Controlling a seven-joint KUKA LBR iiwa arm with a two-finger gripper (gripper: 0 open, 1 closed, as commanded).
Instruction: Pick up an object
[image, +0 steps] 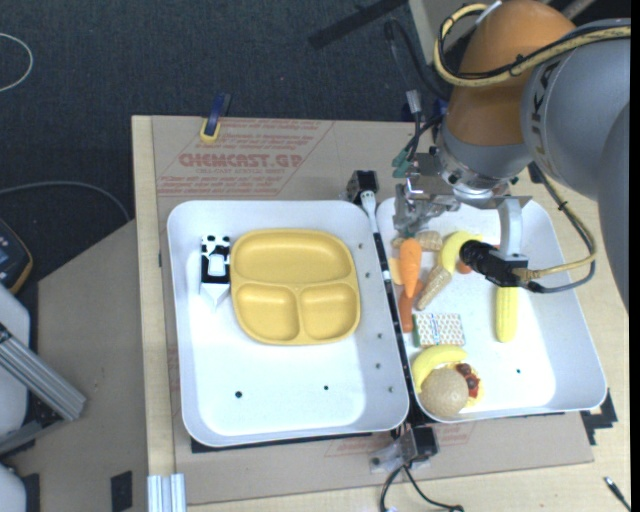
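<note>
The gripper hangs over the right bin, just above the carrot; whether it grips anything I cannot tell. The carrot lies by the bin's left wall, long axis running near-to-far, thick end toward the gripper.

The grey arm comes in from the upper right of the camera view and bends downward, its orange band sitting just above the wrist. Below the band the wrist points steeply down, and the gripper hangs low at its end, its metal parts partly tangled with cabling.
</note>
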